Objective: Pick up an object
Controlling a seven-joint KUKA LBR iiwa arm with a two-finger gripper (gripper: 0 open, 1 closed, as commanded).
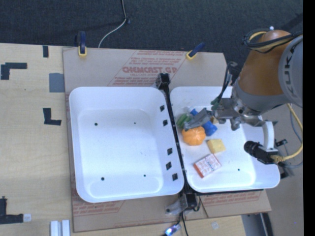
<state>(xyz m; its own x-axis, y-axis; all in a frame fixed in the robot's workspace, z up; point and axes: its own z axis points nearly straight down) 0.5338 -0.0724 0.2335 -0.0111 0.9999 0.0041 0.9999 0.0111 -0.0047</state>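
Overhead, the grey arm's gripper point(201, 118) hangs low over a huddle of small objects in the right bin point(246, 181), whether spread or pressed together I cannot tell. An orange ball point(194, 135) sits just below it, touching a blue block point(210, 129) and green pieces point(184, 119); a yellow block point(215, 145) and a red-and-white packet point(207, 165) lie nearby. Round and probably light, the ball looks liable to roll; gripping across its middle seems safest
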